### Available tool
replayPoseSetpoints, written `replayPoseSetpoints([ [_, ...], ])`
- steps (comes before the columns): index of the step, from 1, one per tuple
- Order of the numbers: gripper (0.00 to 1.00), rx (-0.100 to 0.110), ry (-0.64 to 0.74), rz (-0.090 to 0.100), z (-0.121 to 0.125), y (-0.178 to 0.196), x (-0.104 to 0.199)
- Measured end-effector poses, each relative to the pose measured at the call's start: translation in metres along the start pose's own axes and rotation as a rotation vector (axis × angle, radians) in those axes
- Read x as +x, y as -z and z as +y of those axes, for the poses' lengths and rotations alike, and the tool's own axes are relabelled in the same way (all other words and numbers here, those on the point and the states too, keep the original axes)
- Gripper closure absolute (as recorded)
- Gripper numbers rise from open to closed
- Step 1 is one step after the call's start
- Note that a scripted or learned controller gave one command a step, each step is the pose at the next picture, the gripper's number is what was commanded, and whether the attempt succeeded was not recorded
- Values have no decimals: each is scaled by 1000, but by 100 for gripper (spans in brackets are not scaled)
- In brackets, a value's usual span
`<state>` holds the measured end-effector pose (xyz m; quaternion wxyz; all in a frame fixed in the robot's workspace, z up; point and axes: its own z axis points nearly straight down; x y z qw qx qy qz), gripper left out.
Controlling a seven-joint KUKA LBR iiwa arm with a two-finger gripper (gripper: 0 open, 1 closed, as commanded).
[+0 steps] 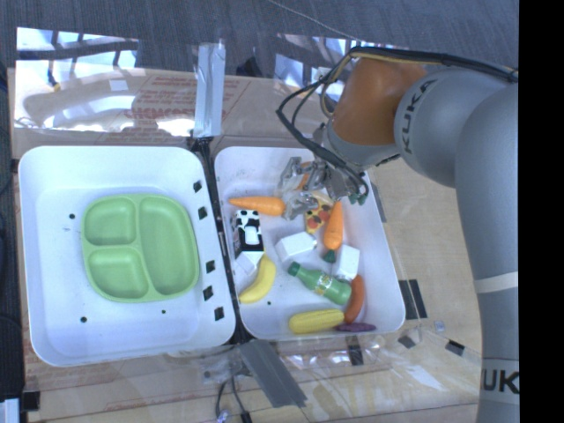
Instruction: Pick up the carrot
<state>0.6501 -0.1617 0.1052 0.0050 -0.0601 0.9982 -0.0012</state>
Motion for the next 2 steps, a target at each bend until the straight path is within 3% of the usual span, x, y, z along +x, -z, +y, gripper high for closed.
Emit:
replayPoseSetpoints([
  [1,100,-4,433,6,-22,-10,63],
  [2,100,-4,213,6,55,42,29],
])
